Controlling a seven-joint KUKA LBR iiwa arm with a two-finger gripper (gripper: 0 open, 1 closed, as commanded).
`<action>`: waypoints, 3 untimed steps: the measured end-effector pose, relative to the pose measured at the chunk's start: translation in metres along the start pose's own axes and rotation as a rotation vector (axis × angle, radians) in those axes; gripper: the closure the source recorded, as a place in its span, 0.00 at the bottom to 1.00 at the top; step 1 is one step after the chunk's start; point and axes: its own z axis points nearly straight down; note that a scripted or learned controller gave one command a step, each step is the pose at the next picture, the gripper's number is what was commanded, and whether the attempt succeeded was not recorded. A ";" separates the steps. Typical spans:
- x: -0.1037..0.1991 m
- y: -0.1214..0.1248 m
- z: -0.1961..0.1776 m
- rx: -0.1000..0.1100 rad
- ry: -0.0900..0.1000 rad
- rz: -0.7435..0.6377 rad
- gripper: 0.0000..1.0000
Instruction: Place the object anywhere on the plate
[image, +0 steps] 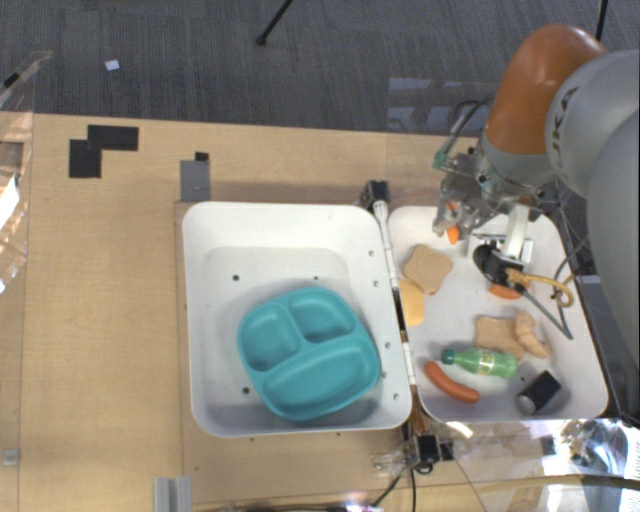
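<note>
Dark grey carpet is filling the top of the frame, and below it a pale wooden bench (100, 330) is carrying two shallow white bins side by side. Sitting in the left bin (215, 240), at centre frame, is a teal divided plate (308, 352) with three compartments, and nothing is lying on it.

Scattered across the right bin (580, 385) are a slice of toast (428, 268), a yellow wedge (411, 302) leaning against the dividing wall, a tan biscuit-like piece (495, 333) touching a knobbly beige piece (530, 335), a green bottle (480, 362), a red sausage (452, 381) just beside it, a black cylinder (538, 392) and a small orange piece (505, 292).

Reaching in from the upper right, the arm is hovering its gripper (462, 222) over the top of the right bin. A small orange thing (453, 235) is showing at the fingertips, but whether it is truly pinched between them, or how wide they are standing, I cannot tell at this size.

If that is the task's object, several risks are looming. A marginal pinch could be letting it slip during the crossing to the left. The raised wall between the bins could be knocking a low-carried piece loose. A release too near the plate's rim could be sending it rolling into the bin instead.
</note>
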 end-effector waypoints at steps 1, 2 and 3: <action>0.053 -0.099 -0.029 -0.001 0.006 -0.021 1.00; 0.128 -0.174 0.034 0.009 0.002 -0.053 1.00; 0.124 -0.171 0.032 0.004 0.000 -0.044 0.00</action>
